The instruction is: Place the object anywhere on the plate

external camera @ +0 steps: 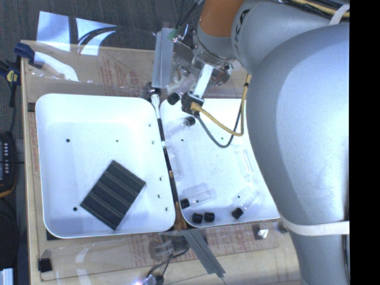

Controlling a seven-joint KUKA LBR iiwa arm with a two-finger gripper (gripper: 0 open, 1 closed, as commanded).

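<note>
Two white bins sit side by side. A dark ribbed plate (113,193) lies tilted in the left bin (53,117). Clear plastic objects with black caps (203,217) lie along the right bin's (202,159) near edge. The arm (297,117) covers that bin's right side; the gripper (178,94) hangs over its far left corner, finger state indeterminate.

You are looking down on a wooden bench (119,76) lying on dark grey carpeted floor (89,5). A clear plastic sheet (71,31) is catching bright glare just beyond the bench's far left corner. Blue clamps (18,55) are gripping that corner's edge. A black device (6,162) is sitting left of the bench, on the floor.
</note>
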